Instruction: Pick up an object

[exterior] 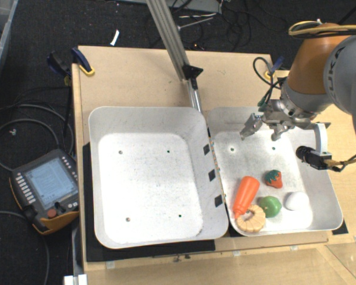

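My gripper point(262, 130) hangs over the far part of the right bin point(243, 120), its two fingers spread apart with nothing between them. Nearer the front of that bin lie an orange carrot point(245, 195), a small red and green fruit point(273, 179), a green ball-like object point(271, 206), a white egg-shaped object point(295, 201) and a tan round piece point(251, 219). All of them sit well below and in front of the gripper.
The left bin point(107, 129) lies beside the right one, sharing a raised middle wall point(212, 165). A metal pole point(169, 31) slants over the bench's far side. A teach pendant point(46, 186) rests on the floor at left.
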`<state>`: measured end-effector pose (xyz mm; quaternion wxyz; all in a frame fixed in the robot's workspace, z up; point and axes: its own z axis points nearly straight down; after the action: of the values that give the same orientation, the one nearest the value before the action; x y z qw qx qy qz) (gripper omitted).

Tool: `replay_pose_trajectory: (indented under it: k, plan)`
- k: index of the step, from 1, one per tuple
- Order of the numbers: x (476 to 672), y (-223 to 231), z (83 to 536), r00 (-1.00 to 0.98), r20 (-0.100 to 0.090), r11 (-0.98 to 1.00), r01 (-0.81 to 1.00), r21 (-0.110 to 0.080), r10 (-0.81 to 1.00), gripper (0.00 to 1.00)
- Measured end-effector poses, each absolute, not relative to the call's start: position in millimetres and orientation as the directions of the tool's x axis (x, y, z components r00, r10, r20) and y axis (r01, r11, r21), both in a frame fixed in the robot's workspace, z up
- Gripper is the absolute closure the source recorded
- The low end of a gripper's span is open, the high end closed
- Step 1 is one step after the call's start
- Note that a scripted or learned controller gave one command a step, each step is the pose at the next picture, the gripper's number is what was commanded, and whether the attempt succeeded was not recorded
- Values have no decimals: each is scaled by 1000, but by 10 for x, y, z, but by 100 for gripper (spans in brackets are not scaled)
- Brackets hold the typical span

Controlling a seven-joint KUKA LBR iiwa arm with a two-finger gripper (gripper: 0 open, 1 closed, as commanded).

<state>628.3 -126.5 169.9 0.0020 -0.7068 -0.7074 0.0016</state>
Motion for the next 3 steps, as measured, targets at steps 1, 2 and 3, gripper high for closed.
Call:
replay_pose_trajectory:
  k: [1, 2, 3]
  plan:
    - [6309, -1211, 1070, -3, 1, 3, 1000, -6, 1000, 0]
    - [6308, -1204, 944, -1, 0, 1, 1000, -2, 1000, 0]
    - [6315, -1205, 1058, 0, 0, 0, 1000, 0, 1000, 100]
